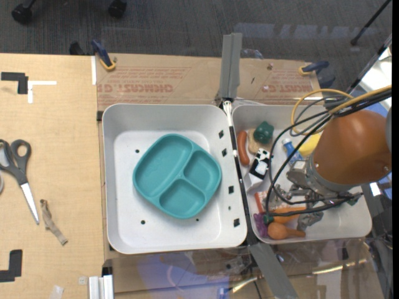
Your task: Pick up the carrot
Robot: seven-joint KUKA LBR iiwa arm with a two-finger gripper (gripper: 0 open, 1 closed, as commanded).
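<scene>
The carrot (288,211) is a long orange piece lying near the front of the right bin (349,229), partly hidden under the gripper's metal parts and cables. The gripper (282,199) is low in that bin, directly over the carrot and reaching leftward from the orange-banded wrist (352,145). Whether it touches the carrot is hidden by the hardware.
The right bin also holds a reddish sausage shape (242,147), a green item (264,131), a black-and-white toy (260,161), a yellow item (310,143) and a brownish round piece (278,231). A teal divided plate (177,176) lies in the left bin (115,167). Scissors (20,170) rest on the bench.
</scene>
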